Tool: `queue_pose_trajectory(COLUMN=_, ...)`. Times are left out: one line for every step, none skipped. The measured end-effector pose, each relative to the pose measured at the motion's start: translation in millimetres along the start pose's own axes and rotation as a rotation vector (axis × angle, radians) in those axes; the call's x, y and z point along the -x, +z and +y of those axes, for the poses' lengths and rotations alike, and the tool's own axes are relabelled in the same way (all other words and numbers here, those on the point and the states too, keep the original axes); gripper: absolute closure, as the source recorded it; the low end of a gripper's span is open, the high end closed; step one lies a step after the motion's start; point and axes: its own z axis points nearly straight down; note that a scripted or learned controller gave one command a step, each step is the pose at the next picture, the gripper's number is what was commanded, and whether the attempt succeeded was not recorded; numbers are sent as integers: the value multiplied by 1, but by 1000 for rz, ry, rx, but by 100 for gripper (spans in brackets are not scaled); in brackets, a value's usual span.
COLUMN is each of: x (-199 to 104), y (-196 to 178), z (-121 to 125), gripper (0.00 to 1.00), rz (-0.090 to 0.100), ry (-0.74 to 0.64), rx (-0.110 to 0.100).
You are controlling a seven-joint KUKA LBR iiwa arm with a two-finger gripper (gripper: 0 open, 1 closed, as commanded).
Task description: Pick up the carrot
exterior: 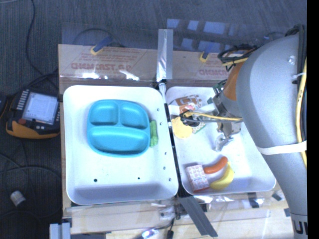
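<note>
The carrot (pixel 215 165) lay in the right bin (pixel 251 153), near that bin's front wall, slanting up to the right. A banana (pixel 223 178) curved just under the carrot, touching it along its lower side. A red-and-white packet (pixel 196 176) sat just left of the carrot's lower end. Farther back from the carrot, a round yellow piece (pixel 182 128) and a brown wrapper (pixel 187 105) rested near the bin's back left corner.

The gripper (pixel 222 142) hung above the bin floor, behind the carrot and apart from it. How far its jaws stood open could not be told, and nothing showed in its grasp. The arm (pixel 271 103) covered the bin's right side, behind and to the right of the carrot.

Well left of the carrot, the left bin (pixel 79 183) held a blue tray (pixel 118 127) with a green item (pixel 153 132) against its right edge.
</note>
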Motion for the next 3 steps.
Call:
queue_pose_trajectory(x=-38, y=-36, z=92, gripper=0, rz=-6, ry=0, rx=-2)
queue_pose_trajectory(x=-45, y=-173, z=32, gripper=0, rz=-5, ry=-151, rx=-2)
queue_pose_trajectory(x=-39, y=-119, z=46, gripper=0, rz=-8, ry=-167, rx=-2)
